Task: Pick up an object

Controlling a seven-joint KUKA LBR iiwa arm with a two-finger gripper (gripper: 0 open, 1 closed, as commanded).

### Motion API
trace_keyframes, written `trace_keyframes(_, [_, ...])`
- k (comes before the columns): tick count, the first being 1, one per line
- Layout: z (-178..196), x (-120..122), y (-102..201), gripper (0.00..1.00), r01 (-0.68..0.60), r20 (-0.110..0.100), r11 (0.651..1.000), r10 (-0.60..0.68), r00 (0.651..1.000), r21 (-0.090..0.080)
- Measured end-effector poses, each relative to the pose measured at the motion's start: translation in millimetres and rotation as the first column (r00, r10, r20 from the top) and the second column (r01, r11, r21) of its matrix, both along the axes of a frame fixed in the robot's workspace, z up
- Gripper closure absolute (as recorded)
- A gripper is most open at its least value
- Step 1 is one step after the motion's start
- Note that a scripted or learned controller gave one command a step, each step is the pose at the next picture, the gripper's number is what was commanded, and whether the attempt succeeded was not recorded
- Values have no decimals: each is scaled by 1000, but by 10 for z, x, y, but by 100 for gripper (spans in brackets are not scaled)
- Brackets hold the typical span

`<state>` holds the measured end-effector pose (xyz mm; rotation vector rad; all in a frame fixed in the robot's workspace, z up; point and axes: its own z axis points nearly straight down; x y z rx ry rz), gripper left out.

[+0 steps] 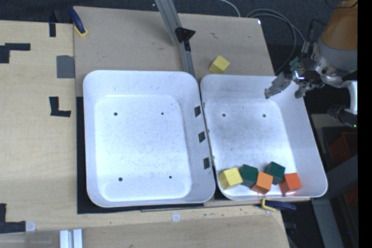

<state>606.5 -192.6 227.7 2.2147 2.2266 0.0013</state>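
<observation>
Several small blocks lie clustered at the near edge of the right bin (290, 125): a yellow block (231, 176), a dark green block (249, 173), an orange block (263, 182), a second green block (275, 171) and a red-orange block (290, 182). Another yellow block (219, 64) rests on the bench just beyond the bins. My gripper (287, 86) hovers over the far right corner of the right bin, open, with nothing between its fingers. It is well away from the cluster of blocks.
The left bin (93, 125) sits beside the right one. A slanted metal pole (165, 0) rises from the bench behind the bins. Cables (273, 17) run along the far right of the bench.
</observation>
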Motion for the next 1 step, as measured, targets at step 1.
trace_keyframes(1, [111,474,-159,0,2,1,1000,-2,1000,-1])
